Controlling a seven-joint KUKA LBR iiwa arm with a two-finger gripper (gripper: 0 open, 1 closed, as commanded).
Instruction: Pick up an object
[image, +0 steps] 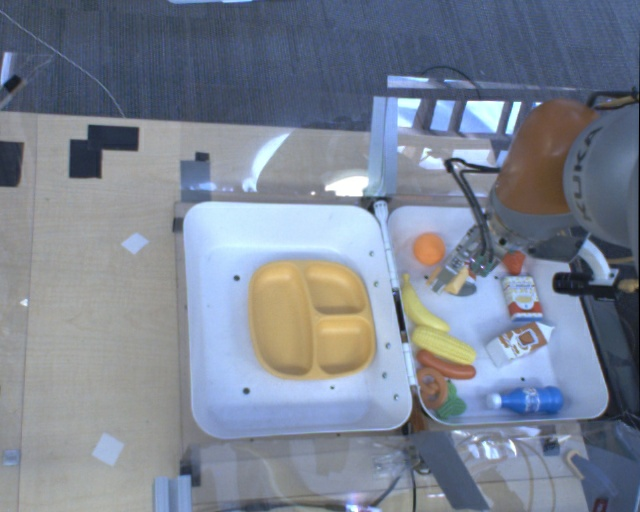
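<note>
the arm's gripper (458, 277) hangs low in the right bin (590, 375), just beside the orange (429, 249) and above the banana (421, 309); i cannot tell how its jaws stand. a yellow divided plate (311, 318) sits in the left bin (215, 300), while a corn cob (446, 347), hot dog (447, 366), blue bottle (529, 401) and small cartons lie nearby.

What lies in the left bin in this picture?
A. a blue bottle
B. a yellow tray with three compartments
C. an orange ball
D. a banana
B: the yellow tray with three compartments lies alone in the left bin, while the blue bottle, the orange ball and the banana all lie in the right bin.
</note>
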